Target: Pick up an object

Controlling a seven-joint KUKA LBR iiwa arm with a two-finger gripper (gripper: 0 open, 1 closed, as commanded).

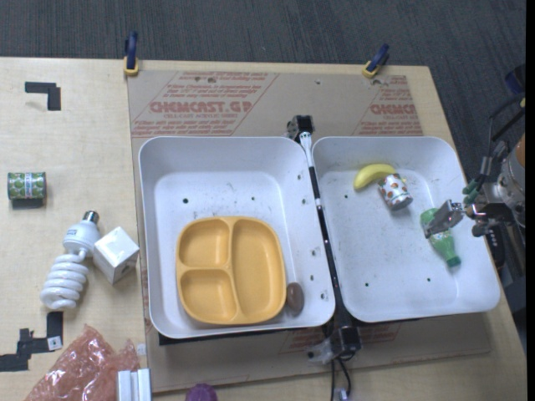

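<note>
Item: end effector over green bottle, right bin.
Near: tray, left bin. Farther: can, banana. Bottle lay beside bin wall; grip state could not be told. Risk: wall could block a finger, bottle slipping.

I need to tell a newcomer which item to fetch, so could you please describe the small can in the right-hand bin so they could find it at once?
Start at the right white bin of the two side by side. In its upper part lies a yellow banana, and the small can sits just below the banana's right end. Unlike the yellow banana and the green object near the gripper, it is a short cylinder with a white, red-patterned label.
</note>
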